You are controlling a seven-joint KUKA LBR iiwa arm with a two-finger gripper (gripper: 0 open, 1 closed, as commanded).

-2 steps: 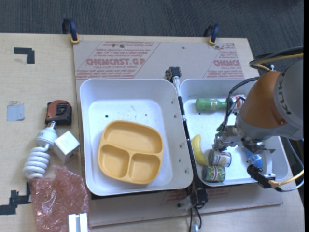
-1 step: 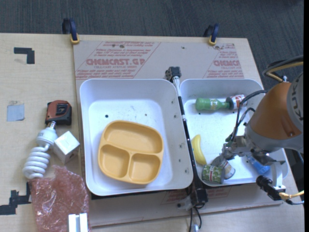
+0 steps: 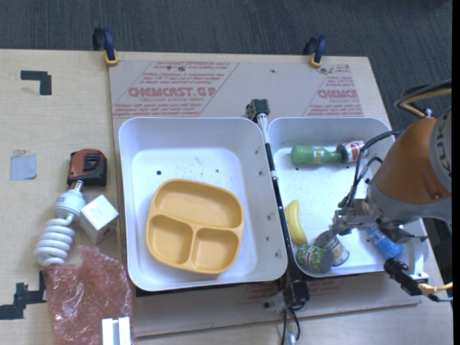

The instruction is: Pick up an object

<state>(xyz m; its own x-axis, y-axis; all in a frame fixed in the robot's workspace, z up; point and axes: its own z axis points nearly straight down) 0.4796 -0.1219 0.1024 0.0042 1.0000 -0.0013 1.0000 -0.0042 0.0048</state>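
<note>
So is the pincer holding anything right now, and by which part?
It cannot be told. The pincer is low in the right bin, right at the can beside the banana, but the view doesn't show the can between its tips.

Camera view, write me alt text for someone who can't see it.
A grey arm with an orange band reaches from the right, its end effector low in the right bin just above a can, with a banana, a green bottle and a blue item nearby. The left bin holds a yellow divided tray.
</note>
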